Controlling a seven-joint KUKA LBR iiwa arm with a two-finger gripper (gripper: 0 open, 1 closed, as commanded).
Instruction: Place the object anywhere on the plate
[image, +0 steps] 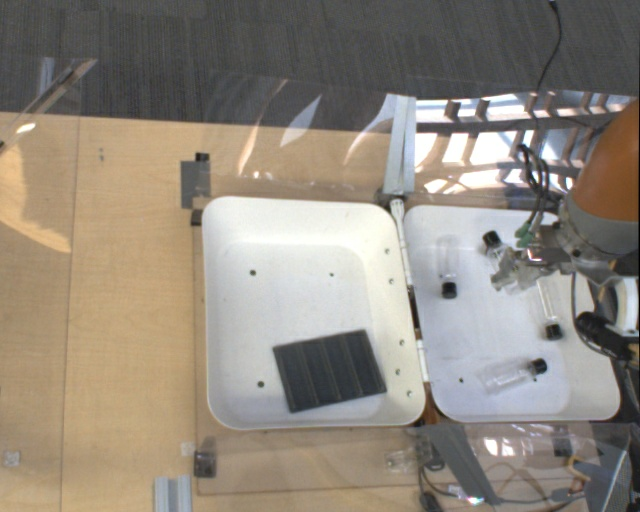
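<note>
Wooden bench, dark ribbed rectangular plate in left bin, clear black-capped vials in right bin, tool grip cannot be told

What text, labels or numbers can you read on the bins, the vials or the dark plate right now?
No readable text anywhere in the camera view.
Dark ribbed plate in the left bin: plain, no markings.
Clear vials with black caps, such as the one in the right bin: any labels are too small to tell.
Claw and arm: no legible marking.
</note>
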